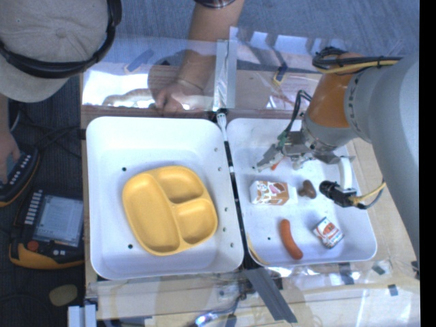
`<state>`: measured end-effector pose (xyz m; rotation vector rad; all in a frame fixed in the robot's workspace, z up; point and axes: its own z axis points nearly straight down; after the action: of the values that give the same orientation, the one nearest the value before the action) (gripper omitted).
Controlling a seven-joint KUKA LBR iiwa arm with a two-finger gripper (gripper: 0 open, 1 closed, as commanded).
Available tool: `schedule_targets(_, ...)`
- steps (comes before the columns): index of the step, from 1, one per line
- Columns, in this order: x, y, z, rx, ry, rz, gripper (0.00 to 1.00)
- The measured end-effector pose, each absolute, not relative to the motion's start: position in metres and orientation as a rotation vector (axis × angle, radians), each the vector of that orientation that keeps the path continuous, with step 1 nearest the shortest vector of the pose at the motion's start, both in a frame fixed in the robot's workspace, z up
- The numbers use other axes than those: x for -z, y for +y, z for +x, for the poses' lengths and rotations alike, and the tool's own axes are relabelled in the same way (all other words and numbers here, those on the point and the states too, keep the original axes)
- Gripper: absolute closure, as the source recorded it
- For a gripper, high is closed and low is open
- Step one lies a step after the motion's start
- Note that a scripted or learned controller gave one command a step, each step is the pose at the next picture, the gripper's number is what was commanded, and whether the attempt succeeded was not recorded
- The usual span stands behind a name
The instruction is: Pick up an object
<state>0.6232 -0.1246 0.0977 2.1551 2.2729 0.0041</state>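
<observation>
In the right bin [354,251] lie a white and orange snack packet [270,192], a small brown lump [308,189], a red-orange sausage [291,239] and a small red and white pack [328,232]. My gripper [269,162] hangs over the upper middle of this bin, just above the snack packet and apart from it. It stands open, and nothing shows between its fingers. The grey arm with its orange band [330,104] comes in from the upper right.
The left bin [109,135] holds a yellow divided plate [170,208]. A person's hand [178,95] rests on the bench just behind the bins, and a capped head [48,33] leans in at top left. A black cable fitting [337,192] sits by the right bin's right wall.
</observation>
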Motion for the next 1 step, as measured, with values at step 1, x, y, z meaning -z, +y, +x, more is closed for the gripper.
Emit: schedule_targets(1,-0.0898,-0.1097,0.5694,-0.009,2.374,2.037,0.0)
